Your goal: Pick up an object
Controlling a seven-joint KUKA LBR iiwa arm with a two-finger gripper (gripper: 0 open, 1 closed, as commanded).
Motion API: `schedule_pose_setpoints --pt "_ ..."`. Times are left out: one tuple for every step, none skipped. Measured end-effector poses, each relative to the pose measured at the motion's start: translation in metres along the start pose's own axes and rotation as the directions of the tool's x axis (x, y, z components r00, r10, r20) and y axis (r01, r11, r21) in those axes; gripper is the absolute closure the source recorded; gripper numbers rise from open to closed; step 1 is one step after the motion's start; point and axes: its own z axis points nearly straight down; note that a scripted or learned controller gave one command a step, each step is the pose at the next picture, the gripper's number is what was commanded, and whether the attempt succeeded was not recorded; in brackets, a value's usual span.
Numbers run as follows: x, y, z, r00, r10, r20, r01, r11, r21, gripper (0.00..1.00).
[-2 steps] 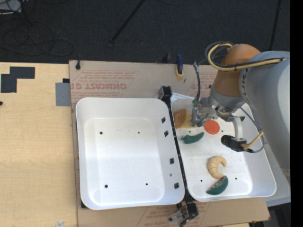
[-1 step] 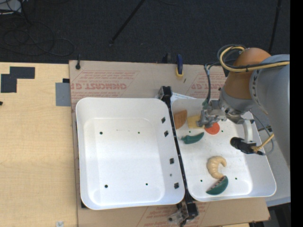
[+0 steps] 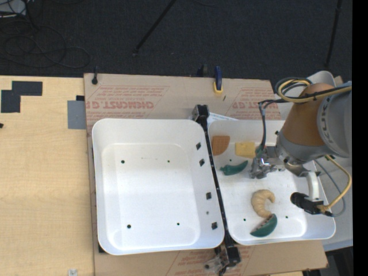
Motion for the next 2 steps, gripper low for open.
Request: schedule_pose_setpoints --pt "0.0203 0.0445 -0.0006 1.0 -0.004 0.001 0.004 1.0 -0.007 1.0" --pt "0.02 0.0427 -0.0004 1.0 -0.002 0.0 0.002 1.0 -0.004 0.0"
